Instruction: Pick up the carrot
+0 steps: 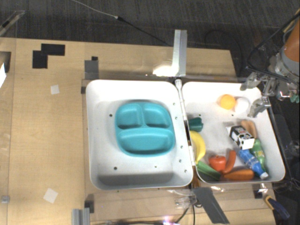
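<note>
Right white bin (206,93): tapered orange carrot (230,161) near the front wall between a red tomato (217,163) and a blue plastic bottle (251,162); two-finger metal gripper (259,96) over the far right corner, fingers apart, holding nothing.

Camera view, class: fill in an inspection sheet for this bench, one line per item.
Surface: wooden bench bearing two white bins side by side.
Job's things: carrot in the right bin, among other toys near its front edge.
Clutter: banana, tomato, blue bottle, yellow ball; teal divided tray in the left bin.
End effector: over the right bin's far right corner, apart from the carrot.
Cables: a thin one across the dark floor.
Surroundings: dark carpet.
</note>
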`<state>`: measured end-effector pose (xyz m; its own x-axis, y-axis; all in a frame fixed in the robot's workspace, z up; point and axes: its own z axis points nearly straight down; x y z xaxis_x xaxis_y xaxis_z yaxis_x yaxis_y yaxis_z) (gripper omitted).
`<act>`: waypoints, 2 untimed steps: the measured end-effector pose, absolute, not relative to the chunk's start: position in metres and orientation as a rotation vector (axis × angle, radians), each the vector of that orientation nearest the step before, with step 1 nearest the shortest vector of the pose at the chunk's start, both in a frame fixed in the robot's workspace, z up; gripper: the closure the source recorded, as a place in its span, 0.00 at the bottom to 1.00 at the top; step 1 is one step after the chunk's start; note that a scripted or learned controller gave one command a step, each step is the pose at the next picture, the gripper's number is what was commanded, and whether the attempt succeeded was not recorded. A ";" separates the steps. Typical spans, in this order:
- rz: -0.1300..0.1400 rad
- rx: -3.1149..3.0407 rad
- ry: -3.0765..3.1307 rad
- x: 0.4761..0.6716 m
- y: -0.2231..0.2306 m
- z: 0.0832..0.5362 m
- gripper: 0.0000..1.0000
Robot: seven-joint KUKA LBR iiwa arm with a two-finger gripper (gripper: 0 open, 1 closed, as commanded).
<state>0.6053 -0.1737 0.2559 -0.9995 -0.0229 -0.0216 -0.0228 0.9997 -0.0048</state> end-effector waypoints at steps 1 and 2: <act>-0.006 -0.023 3.121 0.669 -0.185 0.504 0.00; -0.006 -0.902 2.999 0.593 -0.173 0.462 0.00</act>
